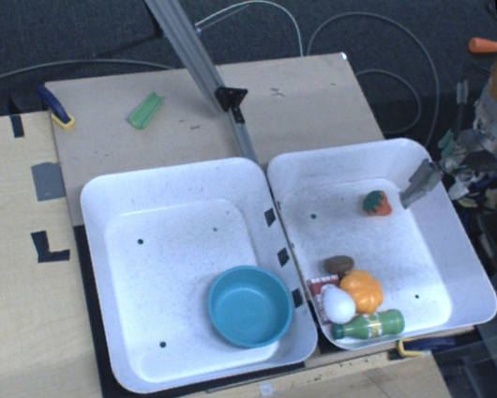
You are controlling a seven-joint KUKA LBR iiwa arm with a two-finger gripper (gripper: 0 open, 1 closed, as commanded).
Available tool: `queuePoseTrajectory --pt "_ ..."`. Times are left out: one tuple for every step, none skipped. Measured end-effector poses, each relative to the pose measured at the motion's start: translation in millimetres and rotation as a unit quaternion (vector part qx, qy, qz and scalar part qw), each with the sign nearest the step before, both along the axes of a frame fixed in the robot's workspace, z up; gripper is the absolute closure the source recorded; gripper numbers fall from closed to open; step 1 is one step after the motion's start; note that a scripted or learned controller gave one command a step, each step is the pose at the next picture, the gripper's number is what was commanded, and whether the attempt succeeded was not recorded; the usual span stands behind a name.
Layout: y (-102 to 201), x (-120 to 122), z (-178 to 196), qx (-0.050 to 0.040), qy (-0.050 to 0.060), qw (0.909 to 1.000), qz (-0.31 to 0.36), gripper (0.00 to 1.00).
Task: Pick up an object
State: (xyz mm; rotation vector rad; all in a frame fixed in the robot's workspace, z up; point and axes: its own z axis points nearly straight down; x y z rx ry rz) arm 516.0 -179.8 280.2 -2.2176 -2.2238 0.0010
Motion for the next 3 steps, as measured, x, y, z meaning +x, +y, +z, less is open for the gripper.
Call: queuePoseTrajectory --pt "0 0 0 0.0001 0.000 1.0000 0.000 0.00" --pt "-6 1 -46 0.0000 0.002 1.0000 -0.001 0.00" --pt "-4 1 -90 0.0001 0.002 1.0000 -0.001 0.00"
